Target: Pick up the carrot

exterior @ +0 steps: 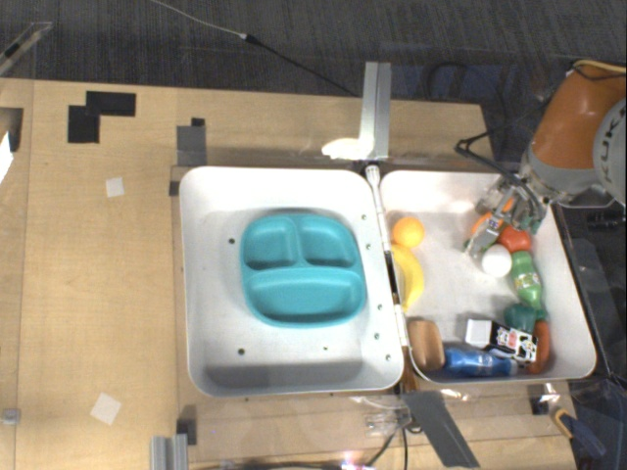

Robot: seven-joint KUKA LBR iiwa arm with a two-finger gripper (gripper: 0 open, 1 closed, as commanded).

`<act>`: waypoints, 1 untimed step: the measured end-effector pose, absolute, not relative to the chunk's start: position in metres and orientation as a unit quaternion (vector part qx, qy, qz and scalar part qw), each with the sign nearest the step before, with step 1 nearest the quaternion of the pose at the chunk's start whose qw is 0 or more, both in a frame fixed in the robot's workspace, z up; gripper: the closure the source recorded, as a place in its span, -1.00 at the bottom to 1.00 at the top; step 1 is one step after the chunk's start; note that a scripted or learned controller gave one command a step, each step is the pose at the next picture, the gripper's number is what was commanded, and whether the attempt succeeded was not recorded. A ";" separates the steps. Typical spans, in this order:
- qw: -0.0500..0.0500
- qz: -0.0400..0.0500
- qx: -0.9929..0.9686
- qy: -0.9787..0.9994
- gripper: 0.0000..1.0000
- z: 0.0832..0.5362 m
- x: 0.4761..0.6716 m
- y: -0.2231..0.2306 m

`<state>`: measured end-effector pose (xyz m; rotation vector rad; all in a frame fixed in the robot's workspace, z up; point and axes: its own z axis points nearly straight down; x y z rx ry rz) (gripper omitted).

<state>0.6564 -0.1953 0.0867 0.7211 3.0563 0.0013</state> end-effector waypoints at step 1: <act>0.009 0.001 0.227 0.974 1.00 0.102 0.661 -0.193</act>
